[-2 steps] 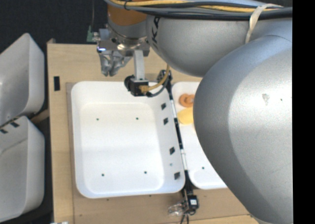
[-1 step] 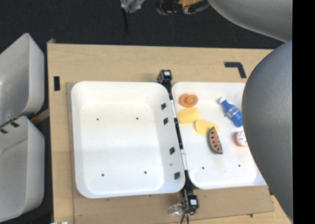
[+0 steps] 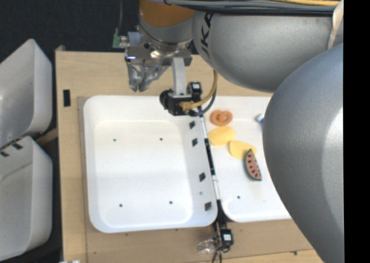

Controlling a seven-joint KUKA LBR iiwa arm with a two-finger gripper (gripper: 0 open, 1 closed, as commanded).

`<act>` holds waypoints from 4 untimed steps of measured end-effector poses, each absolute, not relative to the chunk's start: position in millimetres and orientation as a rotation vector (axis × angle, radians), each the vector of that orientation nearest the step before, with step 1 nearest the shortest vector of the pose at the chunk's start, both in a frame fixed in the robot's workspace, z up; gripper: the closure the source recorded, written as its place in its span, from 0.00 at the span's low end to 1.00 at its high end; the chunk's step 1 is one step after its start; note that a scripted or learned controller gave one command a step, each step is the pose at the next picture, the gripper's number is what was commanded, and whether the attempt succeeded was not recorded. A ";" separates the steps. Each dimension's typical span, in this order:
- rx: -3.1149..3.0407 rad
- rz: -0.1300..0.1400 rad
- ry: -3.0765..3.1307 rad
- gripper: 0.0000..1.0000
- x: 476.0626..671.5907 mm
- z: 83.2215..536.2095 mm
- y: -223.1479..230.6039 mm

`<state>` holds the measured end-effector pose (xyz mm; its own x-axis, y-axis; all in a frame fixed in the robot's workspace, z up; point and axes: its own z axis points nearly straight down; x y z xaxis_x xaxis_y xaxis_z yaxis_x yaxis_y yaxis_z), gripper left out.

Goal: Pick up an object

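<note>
Two shallow white bins are sitting side by side on the desk [image 3: 72, 158]. The right bin [image 3: 248, 204] is holding an orange ring [image 3: 221, 118], two yellow pieces [image 3: 221, 136] and a watermelon slice [image 3: 252, 165], all close together. The hand [image 3: 140, 78] is hanging above the left bin's [image 3: 139, 169] far rim, gripping nothing visible.

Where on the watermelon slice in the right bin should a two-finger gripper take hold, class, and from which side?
Grip the watermelon slice across its narrow width, near mid-length, coming straight down from above. It seems to lie flat on the right bin floor, long and thin. A yellow piece touches its upper end, so the lower half probably offers clearer finger room.
</note>
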<state>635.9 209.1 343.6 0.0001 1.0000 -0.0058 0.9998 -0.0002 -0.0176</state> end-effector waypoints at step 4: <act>-2.217 0.027 -2.217 1.00 506.7 372.8 205.4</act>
